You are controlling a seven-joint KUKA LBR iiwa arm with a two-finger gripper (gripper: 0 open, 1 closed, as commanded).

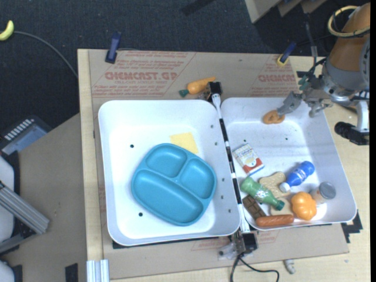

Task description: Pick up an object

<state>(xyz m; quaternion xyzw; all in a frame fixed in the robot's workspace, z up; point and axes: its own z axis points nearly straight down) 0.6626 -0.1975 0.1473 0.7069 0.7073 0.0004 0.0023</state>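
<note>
Hovering beside the end effector (292, 106), a small tan ring-shaped pastry (272, 117).

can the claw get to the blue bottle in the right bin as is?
Probably yes. The blue plastic bottle with the white cap lies uncovered on top in the right white bin, open from above. The claw sits at the bin's far end by a small tan ring-shaped piece.

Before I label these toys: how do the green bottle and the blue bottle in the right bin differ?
The green bottle is dark green with its neck toward the bin's near edge; the blue bottle is bright blue, stubbier, with a white cap. Both lie on their sides in the right bin.
</note>
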